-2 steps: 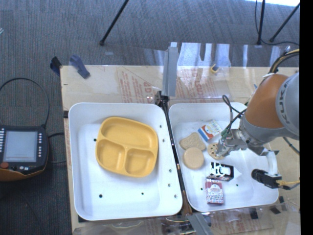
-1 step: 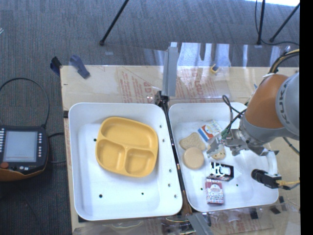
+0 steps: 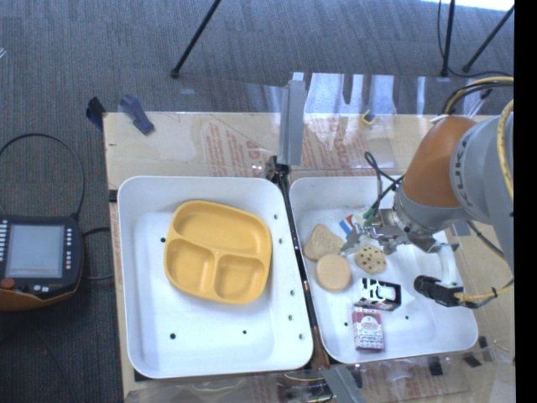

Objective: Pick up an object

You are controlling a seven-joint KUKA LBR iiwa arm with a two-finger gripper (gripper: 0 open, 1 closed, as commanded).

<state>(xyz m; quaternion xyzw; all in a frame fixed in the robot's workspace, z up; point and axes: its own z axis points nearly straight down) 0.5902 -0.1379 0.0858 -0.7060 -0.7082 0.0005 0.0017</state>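
My gripper (image 3: 366,238) hangs low over the middle of the right bin (image 3: 436,330), with the grey arm and its orange band coming in from the right. Just below it lies a chocolate-chip cookie (image 3: 370,260). To the left of the cookie lie a tan bread-shaped piece (image 3: 321,242) and a round tan disc (image 3: 333,272). A small blue, red and white item (image 3: 349,223) sits right beside the gripper on its left. Nearer the front are a black box with white print (image 3: 380,293) and a red packet (image 3: 367,328). I see nothing held in the gripper.
The left bin (image 3: 151,342) holds a yellow divided plate (image 3: 220,251). A metal post (image 3: 292,120) stands behind the wall between the bins. A teach pendant (image 3: 38,256) lies on the floor at far left.
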